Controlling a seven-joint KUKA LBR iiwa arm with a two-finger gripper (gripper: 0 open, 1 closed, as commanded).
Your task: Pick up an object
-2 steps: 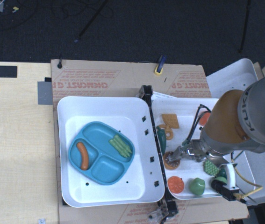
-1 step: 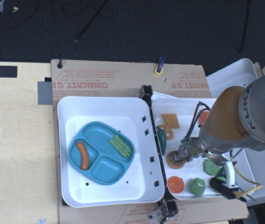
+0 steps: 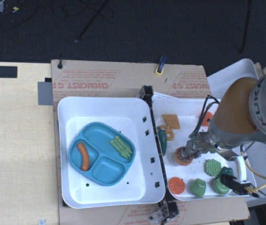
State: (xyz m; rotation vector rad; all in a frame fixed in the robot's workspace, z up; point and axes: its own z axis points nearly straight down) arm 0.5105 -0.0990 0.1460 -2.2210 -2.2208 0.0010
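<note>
Bench: pale wooden top under a brown cardboard sheet (image 3: 123, 81) that carries two shallow white bins side by side.
Left bin (image 3: 69, 111): holds a blue three-part plastic tray (image 3: 100, 170) with an orange sausage (image 3: 83, 155) in its left part and green bean pods (image 3: 122, 146) in its upper right part.
Right bin (image 3: 184, 111): tan waffle piece (image 3: 171, 121) near the far wall; orange round fruit (image 3: 176, 185), green pepper-like toy (image 3: 198, 187) and green knobbly ball (image 3: 212, 167) along the near wall.
Arm (image 3: 238, 111): grey with orange band, over the right bin's right side.
Gripper (image 3: 189, 151): low over a brown ring-shaped toy (image 3: 184, 158) near the bin's centre, touching it; whether the fingers are apart or clamped, cannot tell.
</note>
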